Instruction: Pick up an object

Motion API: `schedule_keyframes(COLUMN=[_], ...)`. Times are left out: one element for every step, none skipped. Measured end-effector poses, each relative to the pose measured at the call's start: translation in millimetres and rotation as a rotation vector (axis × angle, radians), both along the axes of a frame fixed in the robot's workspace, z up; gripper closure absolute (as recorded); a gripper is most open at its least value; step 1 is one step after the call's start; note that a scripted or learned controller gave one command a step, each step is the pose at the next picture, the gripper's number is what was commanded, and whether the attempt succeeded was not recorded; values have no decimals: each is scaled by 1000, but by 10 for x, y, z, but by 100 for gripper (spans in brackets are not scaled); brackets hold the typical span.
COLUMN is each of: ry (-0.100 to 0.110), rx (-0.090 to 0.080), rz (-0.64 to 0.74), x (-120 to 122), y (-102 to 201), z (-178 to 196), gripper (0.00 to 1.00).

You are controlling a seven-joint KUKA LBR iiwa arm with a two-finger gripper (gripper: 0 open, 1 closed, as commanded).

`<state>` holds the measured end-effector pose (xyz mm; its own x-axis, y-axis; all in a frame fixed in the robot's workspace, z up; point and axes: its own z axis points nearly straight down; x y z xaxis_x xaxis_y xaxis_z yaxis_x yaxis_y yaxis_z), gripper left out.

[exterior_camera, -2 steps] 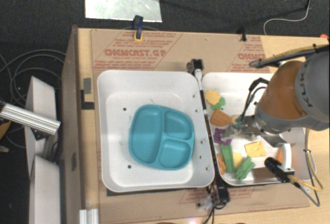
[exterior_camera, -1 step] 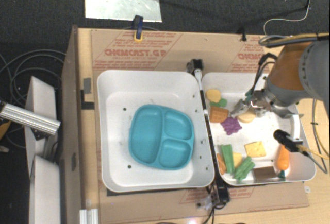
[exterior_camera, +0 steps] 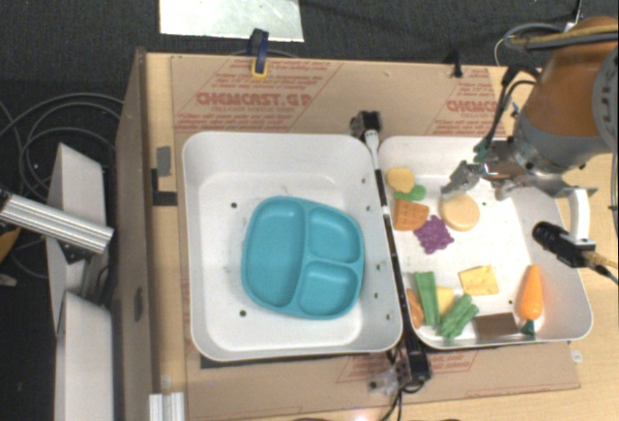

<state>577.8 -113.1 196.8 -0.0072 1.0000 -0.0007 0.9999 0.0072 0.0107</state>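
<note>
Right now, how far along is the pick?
Nothing looks lifted yet: the round beige toy cookie, purple toy grapes and orange toy carrot all lie in the right white bin. The hand hangs just above the cookie. Grasping and lifting remain.

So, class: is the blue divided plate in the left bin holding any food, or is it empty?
Empty. The blue divided plate shows bare compartments; the toy foods all lie in the right bin.
</note>
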Motion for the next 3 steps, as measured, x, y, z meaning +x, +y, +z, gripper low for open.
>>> schedule_keyframes(ry=[0,13,1], rx=[-1,1,-1], rz=[-4,-6,-1], x=[-14,-390,253], y=[-3,72,21], z=[-973,-1130,-845], gripper=[0,0,0])
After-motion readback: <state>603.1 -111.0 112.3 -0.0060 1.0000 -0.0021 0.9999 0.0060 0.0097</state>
